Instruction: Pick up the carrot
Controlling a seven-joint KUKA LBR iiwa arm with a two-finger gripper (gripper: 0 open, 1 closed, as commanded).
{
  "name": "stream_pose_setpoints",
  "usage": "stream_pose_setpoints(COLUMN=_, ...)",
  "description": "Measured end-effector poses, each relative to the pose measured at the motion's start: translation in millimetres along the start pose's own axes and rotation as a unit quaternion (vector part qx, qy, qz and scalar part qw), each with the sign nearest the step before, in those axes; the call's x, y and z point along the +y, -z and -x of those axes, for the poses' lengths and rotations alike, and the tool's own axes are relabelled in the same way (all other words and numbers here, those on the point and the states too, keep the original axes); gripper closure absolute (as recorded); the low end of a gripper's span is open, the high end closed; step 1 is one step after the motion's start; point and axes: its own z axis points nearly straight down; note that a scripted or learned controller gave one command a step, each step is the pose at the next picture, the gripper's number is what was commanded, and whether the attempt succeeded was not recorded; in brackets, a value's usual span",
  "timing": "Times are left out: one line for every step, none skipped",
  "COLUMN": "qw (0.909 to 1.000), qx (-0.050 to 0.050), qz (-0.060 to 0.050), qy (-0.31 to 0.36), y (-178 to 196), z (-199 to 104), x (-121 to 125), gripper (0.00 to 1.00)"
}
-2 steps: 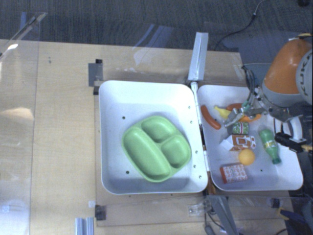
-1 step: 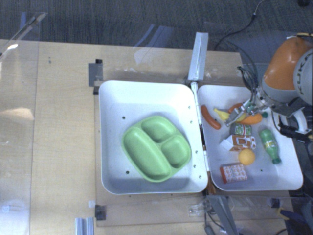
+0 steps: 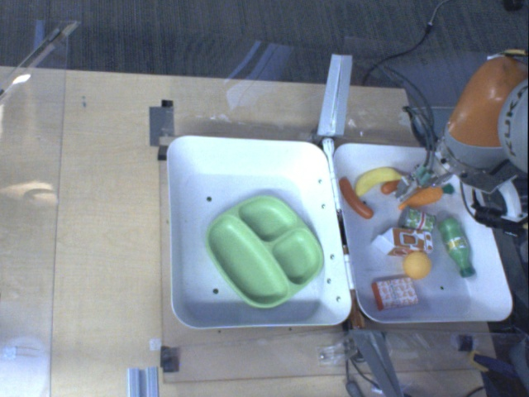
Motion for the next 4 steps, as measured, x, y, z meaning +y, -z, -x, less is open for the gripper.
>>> stream_pose_setpoints(qw=0.9994, qx=0.003, qz=-0.003, qy=-0.035, y=103, z=-64, x=24, gripper=1.00)
stream_pose_setpoints(qw=0.9994, qx=0.003, qz=-0.003, qy=-0.035, y=103, z=-64, x=24, gripper=0.00)
stream_pose_setpoints(qw=0.9927, qx=0.002, qz=-0.004, qy=-0.120, y=-14, z=0, x=-9, gripper=0.00)
stream_pose_setpoints(qw=0.9994, qx=0.002, qz=-0.004, qy=-0.034, y=40, z=5, x=-45, gripper=0.00)
